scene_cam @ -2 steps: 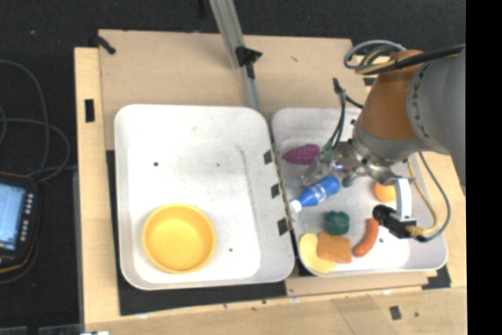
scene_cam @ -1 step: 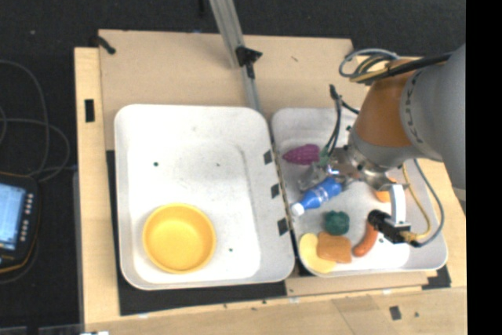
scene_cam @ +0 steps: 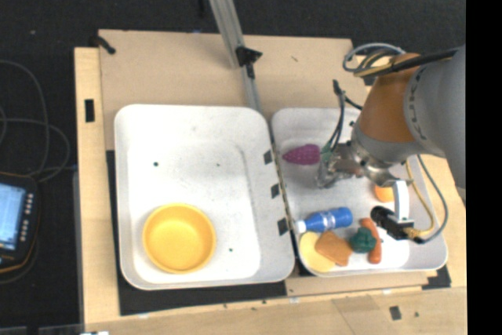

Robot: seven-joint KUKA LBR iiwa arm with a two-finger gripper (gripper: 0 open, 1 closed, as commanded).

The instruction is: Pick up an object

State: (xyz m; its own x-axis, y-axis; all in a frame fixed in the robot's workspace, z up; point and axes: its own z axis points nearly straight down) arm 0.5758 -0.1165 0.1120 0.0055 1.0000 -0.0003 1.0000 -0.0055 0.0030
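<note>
Yellow bowl point(scene_cam: 179, 237) in left bin point(scene_cam: 133, 129); claw point(scene_cam: 328, 172) beside purple object point(scene_cam: 301, 155), grip state unclear; no legible writing.

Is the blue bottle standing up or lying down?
Lying down: the blue bottle rests on its side in the right bin, white cap toward the left bin.

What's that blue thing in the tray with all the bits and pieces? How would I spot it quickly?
Look at the right bin, the one the arm reaches into. Near its front left corner lies the blue bottle on its side, white cap towards the left bin. It is the only blue item there.
</note>
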